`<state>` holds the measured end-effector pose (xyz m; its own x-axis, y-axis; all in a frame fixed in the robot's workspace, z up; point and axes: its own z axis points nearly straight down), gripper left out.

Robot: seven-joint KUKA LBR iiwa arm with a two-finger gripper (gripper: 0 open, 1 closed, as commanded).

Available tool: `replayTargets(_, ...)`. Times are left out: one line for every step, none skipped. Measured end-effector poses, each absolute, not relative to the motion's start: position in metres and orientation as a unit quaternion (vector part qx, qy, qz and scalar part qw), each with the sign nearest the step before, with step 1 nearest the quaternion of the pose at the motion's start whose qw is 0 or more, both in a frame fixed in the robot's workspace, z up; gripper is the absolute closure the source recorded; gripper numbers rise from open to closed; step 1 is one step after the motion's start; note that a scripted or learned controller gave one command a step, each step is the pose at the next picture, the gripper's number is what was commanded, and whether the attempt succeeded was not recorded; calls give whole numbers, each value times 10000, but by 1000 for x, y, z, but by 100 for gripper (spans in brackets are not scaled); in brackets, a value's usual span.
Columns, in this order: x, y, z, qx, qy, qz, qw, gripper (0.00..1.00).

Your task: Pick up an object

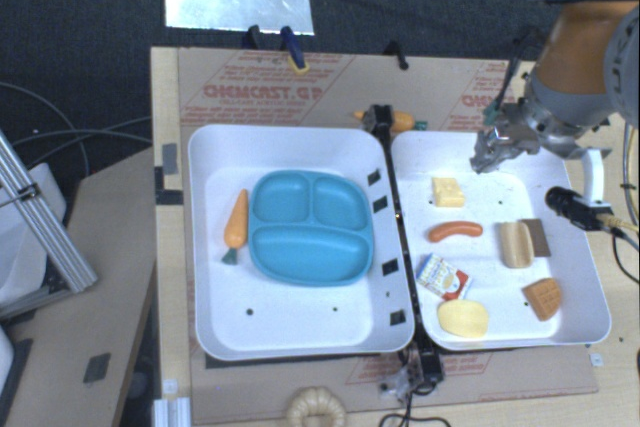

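Objects lie in the right bin: nearest its front rim a yellow piece and a waffle-brown one, then a small packet, a tan block, a sausage and a cheese cube. Beyond them the gripper hangs over the bin's far part (its grip unreadable, nothing visibly held).

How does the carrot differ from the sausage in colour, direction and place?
The carrot is orange with a green end, while the sausage is reddish. The carrot lies nearly lengthwise up and down the view; the sausage lies across it. The carrot is in the left bin beside the blue plate; the sausage is in the right bin. Both are long toy foods.
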<state>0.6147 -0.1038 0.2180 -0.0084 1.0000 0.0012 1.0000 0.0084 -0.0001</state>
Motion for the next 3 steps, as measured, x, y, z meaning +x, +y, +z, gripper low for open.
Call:
replayTargets(615,-53,220,-7040,-7102,-6,-2,100)
replayTargets(592,-9,228,-7039,-7103,-5,5,100)
replayTargets(596,28,226,-7041,-7101,-10,-3,100)
